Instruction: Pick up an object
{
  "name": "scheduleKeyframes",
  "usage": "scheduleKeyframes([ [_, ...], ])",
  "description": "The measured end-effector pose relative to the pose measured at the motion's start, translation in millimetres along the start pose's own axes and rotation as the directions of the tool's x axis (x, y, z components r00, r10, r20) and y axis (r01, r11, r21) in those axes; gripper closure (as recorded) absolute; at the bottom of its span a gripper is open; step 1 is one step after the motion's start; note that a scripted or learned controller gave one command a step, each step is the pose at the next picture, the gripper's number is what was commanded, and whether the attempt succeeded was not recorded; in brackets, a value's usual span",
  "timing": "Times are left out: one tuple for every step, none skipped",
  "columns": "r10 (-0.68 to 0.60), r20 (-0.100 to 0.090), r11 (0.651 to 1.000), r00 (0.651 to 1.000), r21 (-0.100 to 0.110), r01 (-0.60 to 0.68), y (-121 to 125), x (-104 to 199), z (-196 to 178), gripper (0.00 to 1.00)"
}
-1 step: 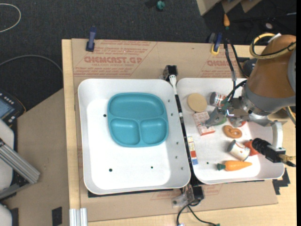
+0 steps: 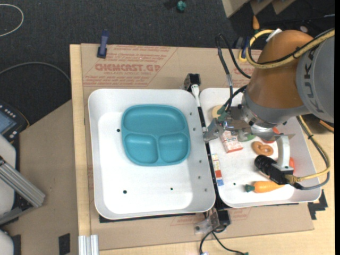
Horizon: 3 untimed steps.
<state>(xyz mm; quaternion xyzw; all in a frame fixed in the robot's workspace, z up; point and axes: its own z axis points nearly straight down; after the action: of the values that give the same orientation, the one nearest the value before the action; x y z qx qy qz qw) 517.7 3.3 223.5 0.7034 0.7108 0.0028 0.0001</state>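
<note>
The small red-and-white box lies in the right bin, towards its left half and near the wall shared with the left bin. The gripper sits low over the right bin, just above the box and seemingly at its top edge; whether it is released or clenched cannot be told, and no contact is clear. The grey arm with its orange band covers the bin's upper part. To the box's right rests a brown ring-shaped piece, and an orange carrot-shaped piece lies near the front wall. A teal divided plate lies in the left bin. Both bins stand on the table.
</note>
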Motion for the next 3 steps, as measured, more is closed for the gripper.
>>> scheduleKeyframes([
  [0.010,0.004,1.000,1.000,-0.017,-0.009,-4.0,-22.3,-171.5,0.00],
  [0.009,0.005,1.000,1.000,-0.001,-0.009,-4.6,-20.8,-172.2,1.00],
  [0.003,0.002,1.000,1.000,0.008,-0.003,-25.8,52.3,-156.1,1.00],
])
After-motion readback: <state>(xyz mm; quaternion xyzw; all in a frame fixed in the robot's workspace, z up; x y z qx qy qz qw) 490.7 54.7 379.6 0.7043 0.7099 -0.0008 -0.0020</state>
